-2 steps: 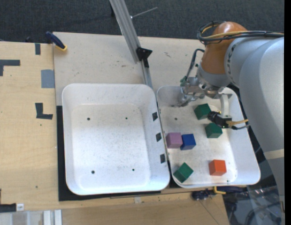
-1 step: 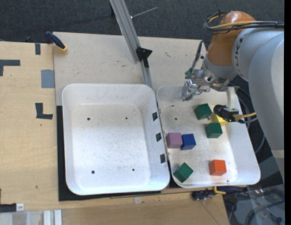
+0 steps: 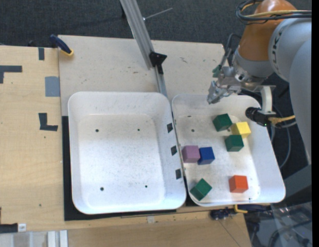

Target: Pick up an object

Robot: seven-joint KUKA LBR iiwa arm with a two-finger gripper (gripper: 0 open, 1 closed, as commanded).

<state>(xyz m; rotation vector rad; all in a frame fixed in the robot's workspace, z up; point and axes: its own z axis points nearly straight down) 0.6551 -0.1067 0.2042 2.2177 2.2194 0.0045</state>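
Arm: the grey KUKA arm with the orange band point(image 3: 265, 22) comes in from the right of the camera view and bends down over the far end of the right-hand bin.
Gripper: the two-finger metal gripper point(image 3: 215, 98) hangs above the far rim of the right bin; whether anything sits between its tips, or how they are set, cannot be told from this angle.
Right bin: the shallow white plastic bin on the right point(image 3: 267, 158) holds seven small blocks.
Far group: a dark green cube point(image 3: 222, 122) lies nearest the gripper, just below it and apart from it; a yellow cube point(image 3: 242, 128) sits just beside it to the right, and a second green cube point(image 3: 234, 142) lies just beneath the yellow one, touching or nearly so.
Middle pair: a purple cube point(image 3: 190, 153) and a blue cube point(image 3: 206, 155) sit side by side, touching, close to the bin's left wall.
Near end: a tilted green block point(image 3: 201, 188) lies by the near left corner, and an orange-red cube point(image 3: 238, 183) sits well apart from it toward the near right.
Left bin: the larger shallow white bin on the left point(image 3: 77, 138) shows a speckled floor with a few dark dots.
Bench: a pale wooden bench top point(image 3: 25, 153) carries both bins; a slanted metal rail point(image 3: 136, 22) crosses it beyond them.
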